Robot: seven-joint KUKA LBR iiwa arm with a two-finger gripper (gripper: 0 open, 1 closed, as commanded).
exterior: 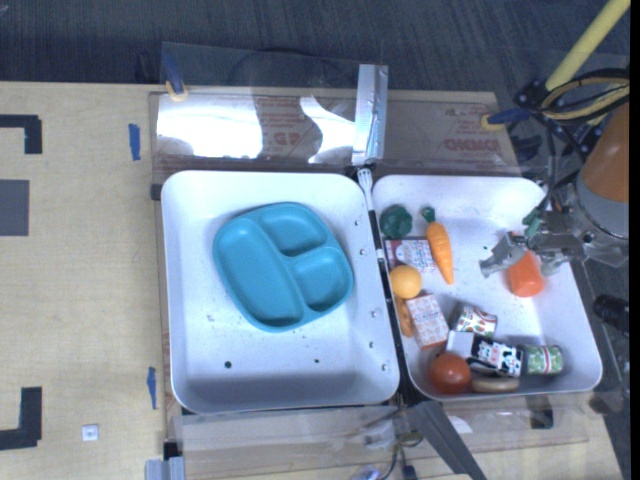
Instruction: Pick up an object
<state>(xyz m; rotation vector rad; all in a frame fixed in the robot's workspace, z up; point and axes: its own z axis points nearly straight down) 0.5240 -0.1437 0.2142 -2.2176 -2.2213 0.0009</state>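
My gripper [522, 248] hangs over the right side of the right bin [500, 200], reaching in from the right. An orange-red rounded object [527, 277] sits directly below and against it; whether it is gripped is unclear. Further left in this bin lie a carrot [439, 251], a dark green object [396, 220], a yellow-orange ball [405, 281] and a small printed box [428, 320]. Along the front edge are a red tomato [451, 370], a black-and-white carton [497, 356], a small can [477, 320] and a green can [545, 360].
The left bin [200, 348] holds a blue divided plate [285, 263]. A metal divider bar [370, 113] and clear sheet stand behind the bins. Cables and a yellow pole [590, 38] lie at the upper right, beside the arm's orange band [610, 163].
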